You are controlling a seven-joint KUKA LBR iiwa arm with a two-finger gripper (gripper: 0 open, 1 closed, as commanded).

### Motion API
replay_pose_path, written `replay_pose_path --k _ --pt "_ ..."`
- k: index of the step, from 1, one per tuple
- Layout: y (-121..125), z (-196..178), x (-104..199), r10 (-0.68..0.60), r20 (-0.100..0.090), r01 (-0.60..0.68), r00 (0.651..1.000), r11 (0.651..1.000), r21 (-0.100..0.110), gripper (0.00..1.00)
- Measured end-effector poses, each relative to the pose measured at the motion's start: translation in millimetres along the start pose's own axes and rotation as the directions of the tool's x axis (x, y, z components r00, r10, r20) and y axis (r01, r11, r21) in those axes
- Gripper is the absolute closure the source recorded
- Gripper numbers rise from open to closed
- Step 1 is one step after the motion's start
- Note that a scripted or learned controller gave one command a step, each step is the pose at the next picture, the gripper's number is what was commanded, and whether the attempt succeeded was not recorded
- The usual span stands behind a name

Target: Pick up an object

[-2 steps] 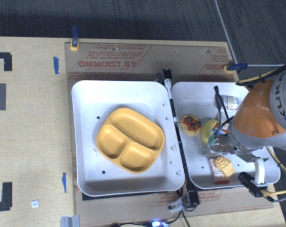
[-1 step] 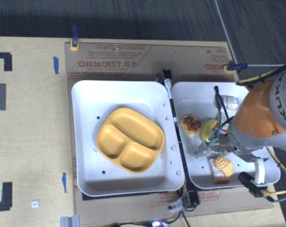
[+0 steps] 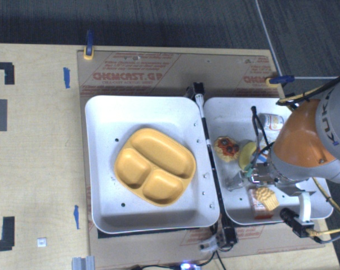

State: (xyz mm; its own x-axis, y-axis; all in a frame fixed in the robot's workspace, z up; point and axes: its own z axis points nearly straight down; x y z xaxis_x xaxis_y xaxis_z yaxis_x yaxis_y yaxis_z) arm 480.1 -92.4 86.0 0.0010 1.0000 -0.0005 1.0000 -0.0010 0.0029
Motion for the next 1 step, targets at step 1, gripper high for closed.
replay_pose_path --k 1 --pt "2.2 -10.8 -0.3 0.001 0.002 -0.001 1.000 1.000 -0.007 1.00"
